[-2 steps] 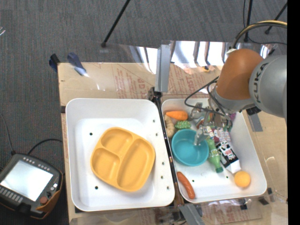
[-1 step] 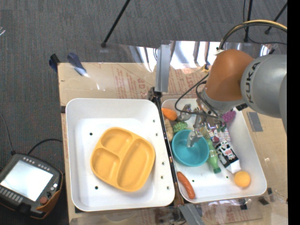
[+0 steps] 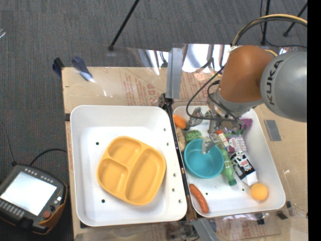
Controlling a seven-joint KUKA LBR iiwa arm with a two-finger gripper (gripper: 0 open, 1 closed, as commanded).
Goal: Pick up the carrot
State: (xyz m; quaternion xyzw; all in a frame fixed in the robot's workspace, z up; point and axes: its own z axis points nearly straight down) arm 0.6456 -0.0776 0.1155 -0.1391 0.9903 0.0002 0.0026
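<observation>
An orange carrot [image 3: 179,121] lies in the far left corner of the right bin [image 3: 271,169], partly hidden by neighbouring items. My gripper [image 3: 208,141] hangs below the orange-banded wrist [image 3: 243,74], over the far rim of a teal bowl [image 3: 203,160]. It is to the right of the carrot and nearer the camera, apart from it. Nothing shows in its grasp.
Beside the carrot sits a green broccoli-like piece [image 3: 192,134]. A red-orange sausage-shaped item [image 3: 199,197] lies at the bin's near left, with an orange ball [image 3: 259,192] at the near right. A green bottle [image 3: 228,172] and packets [image 3: 242,159] crowd the middle. The left bin [image 3: 85,129] holds a yellow divided plate [image 3: 131,169].
</observation>
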